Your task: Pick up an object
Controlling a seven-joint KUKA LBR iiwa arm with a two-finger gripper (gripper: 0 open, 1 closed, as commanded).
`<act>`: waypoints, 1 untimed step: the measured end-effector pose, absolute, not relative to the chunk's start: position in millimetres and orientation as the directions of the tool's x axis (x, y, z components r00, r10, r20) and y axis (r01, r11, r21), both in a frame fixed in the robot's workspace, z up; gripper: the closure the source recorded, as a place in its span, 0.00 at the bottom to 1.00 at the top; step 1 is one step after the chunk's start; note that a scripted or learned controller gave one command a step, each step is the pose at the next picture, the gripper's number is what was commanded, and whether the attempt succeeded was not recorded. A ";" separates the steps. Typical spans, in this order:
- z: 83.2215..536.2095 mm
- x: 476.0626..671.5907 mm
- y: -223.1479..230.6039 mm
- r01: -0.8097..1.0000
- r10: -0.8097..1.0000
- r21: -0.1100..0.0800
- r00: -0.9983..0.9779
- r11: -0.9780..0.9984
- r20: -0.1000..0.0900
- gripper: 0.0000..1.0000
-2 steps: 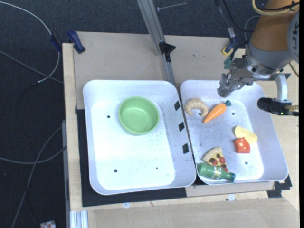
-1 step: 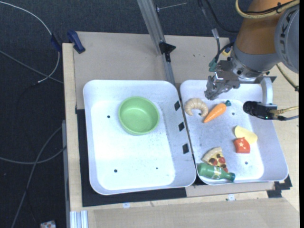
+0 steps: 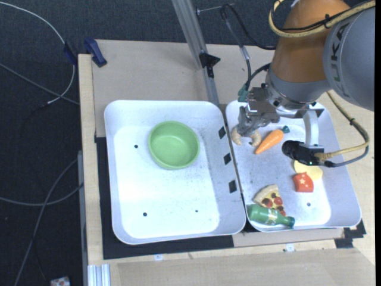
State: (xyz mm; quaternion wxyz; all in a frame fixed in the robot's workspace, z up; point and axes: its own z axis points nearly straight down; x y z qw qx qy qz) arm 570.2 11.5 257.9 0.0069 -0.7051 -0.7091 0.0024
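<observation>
My gripper point(image 3: 250, 126) hangs low over the far left part of the right bin point(image 3: 336, 204). Directly under it lies a small beige object point(image 3: 238, 137), partly hidden by the gripper; I cannot tell whether they touch. An orange carrot point(image 3: 269, 140) lies just to the right of the gripper, pointing up and to the right. Nearer the front of this bin are a red and yellow piece point(image 3: 304, 181), a pizza slice point(image 3: 269, 196) and a green bottle point(image 3: 271, 216) lying on its side.
A green bowl point(image 3: 173, 144) sits in the far middle of the left bin point(image 3: 128, 213). The two bins' walls meet in a ridge just left of the gripper. A metal pole point(image 3: 191, 34) rises behind the bins.
</observation>
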 end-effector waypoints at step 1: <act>260.5 548.5 69.8 1.000 1.000 -0.016 -0.006 0.006 0.005 1.00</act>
